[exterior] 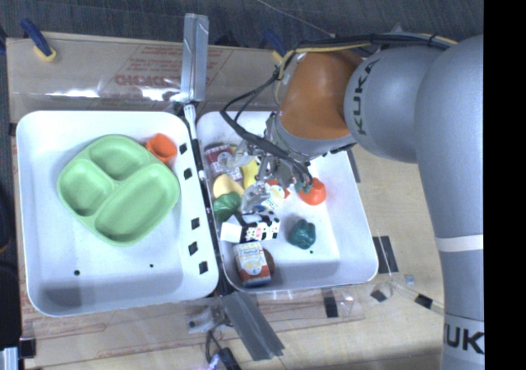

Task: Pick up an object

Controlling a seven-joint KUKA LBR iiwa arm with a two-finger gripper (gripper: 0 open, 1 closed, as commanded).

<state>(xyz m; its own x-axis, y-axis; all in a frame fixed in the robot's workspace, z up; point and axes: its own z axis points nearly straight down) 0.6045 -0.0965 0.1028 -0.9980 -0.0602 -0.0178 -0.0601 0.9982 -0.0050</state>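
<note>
Overhead view of 2 white bins on a bench, with the right bin (pixel 349 253) taken as the landmark. The grey arm (pixel 411 97) reaches across the bin's upper half, and its gripper (pixel 267 187) hangs low over the clutter in the bin's left-centre; whether it is spread, pressed together or pinching anything cannot be told, because wrist hardware and cables (pixel 246 109) mask it. The candidates for picking all lie in this bin: a yellow toy (pixel 227 188) and a green toy (pixel 224 205) against its left wall, a black-and-white patterned piece (pixel 263 230) just below the gripper, a small carton (pixel 251 263) near the bin's lower edge, a teal lump (pixel 302 233) toward its centre, and a red-orange ball (pixel 312 191) just right of the gripper. To the left of the landmark bin sits the other bin (pixel 49 278), holding a green divided plate (pixel 119 187) and an orange cup (pixel 162 146). For a sound grasp, the descent is best centred on 1 item only, since the pieces beneath the gripper touch or overlap; the teal lump and the ball stand apart from the pile and probably offer cleaner closure than the crowded left wall.
</note>
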